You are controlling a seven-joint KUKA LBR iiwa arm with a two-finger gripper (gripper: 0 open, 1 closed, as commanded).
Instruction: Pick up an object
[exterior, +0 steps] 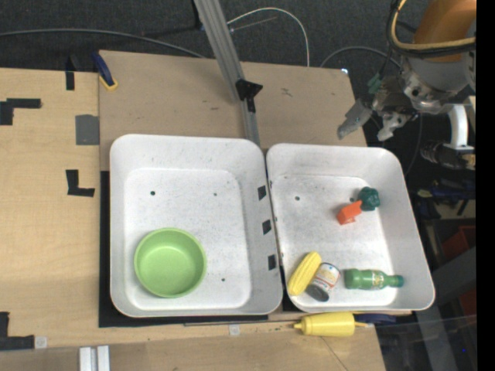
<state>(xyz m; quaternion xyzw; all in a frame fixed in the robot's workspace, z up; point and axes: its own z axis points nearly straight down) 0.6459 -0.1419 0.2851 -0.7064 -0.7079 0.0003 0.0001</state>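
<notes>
My gripper [368, 127] hangs over the bench just beyond the far edge of the right bin [332, 161], open, with nothing between its fingers. In that bin lie a small orange piece [349, 213] touching a dark green round piece [369, 198] at the right. Near the front of the bin are a yellow oblong object [304, 273], a small can [326, 280] leaning against it, and a green bottle [371, 280] on its side. A light green bowl [170, 262] sits in the front left corner of the left bin [186, 157].
A yellow bottle [329, 325] lies on the bench outside the right bin's front rim. A slanted grey metal pole [224, 41] comes down to the gap between the bins at the back. Cables run across the dark floor behind the bench.
</notes>
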